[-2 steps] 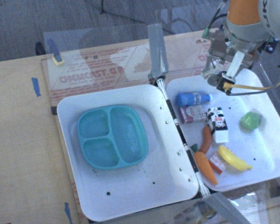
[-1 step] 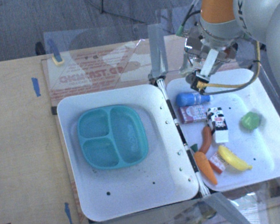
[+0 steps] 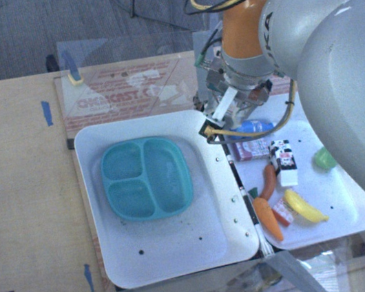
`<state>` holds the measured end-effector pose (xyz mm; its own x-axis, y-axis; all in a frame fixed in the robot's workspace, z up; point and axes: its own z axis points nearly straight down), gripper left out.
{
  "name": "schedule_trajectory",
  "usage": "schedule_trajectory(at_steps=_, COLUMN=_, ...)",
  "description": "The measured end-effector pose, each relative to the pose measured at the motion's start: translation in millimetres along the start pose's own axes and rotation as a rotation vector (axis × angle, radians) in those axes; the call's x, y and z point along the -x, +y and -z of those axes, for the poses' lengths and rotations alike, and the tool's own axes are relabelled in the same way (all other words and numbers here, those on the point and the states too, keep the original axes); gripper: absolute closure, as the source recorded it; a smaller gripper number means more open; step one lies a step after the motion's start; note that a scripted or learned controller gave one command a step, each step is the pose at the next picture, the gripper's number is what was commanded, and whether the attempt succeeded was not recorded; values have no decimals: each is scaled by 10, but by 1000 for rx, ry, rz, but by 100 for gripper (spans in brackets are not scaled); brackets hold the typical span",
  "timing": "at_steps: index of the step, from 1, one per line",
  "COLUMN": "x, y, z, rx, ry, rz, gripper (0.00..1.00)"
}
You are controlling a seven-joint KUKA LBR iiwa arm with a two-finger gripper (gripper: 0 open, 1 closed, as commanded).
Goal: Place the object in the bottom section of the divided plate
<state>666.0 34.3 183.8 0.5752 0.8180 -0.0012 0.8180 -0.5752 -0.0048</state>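
From my seat at the overhead camera, the teal divided plate point(image 3: 148, 179) lies flat in the left bin point(image 3: 169, 266), toward 10 o'clock of that bin's middle. Its two smaller sections are on the 9 o'clock side and the larger one is at 3 o'clock. All three show bare teal. The gripper point(image 3: 237, 100) hangs over the 11 o'clock corner of the right bin point(image 3: 351, 210), close to the wall the bins share. I cannot tell whether it is spread or closed, and I see nothing held in it. Just at 5 o'clock from it lies a blue bottle point(image 3: 252, 126), with a dark packet point(image 3: 249, 147) touching it at 6 o'clock. Further toward 6 o'clock are a black-and-white carton point(image 3: 283, 159), a reddish sausage-shaped piece point(image 3: 269, 181), a carrot point(image 3: 268, 219) and a banana point(image 3: 305, 205). A green lump point(image 3: 323, 159) sits at 3 o'clock of the carton. The pale wooden bench point(image 3: 25, 204) runs off toward 9 o'clock.
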Motion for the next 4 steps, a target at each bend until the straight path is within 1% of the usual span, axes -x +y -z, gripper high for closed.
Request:
schedule_trajectory(at_steps=1, x=-623, y=-441, z=-288, rx=0, ry=-1, rz=102, gripper=100)
schedule_trajectory(at_steps=2, x=-791, y=-1340, z=-1, rx=1, ry=-1, rz=150, gripper=100)
schedule_trajectory(at_steps=3, x=-878, y=-1401, z=-622, rx=-2, ry=-3, rz=-134, gripper=100)
schedule_trajectory(at_steps=4, x=-1523, y=-1127, z=342, rx=3, ry=2, rz=-202, gripper=100)
